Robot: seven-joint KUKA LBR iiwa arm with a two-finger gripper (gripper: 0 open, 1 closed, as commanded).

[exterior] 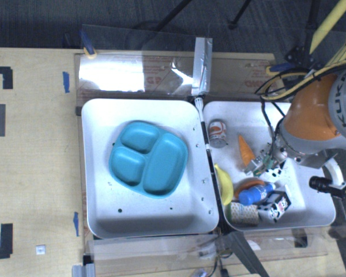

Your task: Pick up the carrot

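In the right bin point(311, 212), a banana point(224, 184) lies at the left wall, nearer than the carrot point(245, 148). The arm point(314, 117) reaches in from the right, bent down, its claw point(264, 164) just right of the carrot; whether the claw is wide or narrow cannot be told.

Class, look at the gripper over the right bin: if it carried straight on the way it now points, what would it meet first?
The gripper points down and leftward toward the carrot, which lies just beside it. The carrot would probably be met first, though from this slanted view depth is unclear and it might touch the right bin floor instead.
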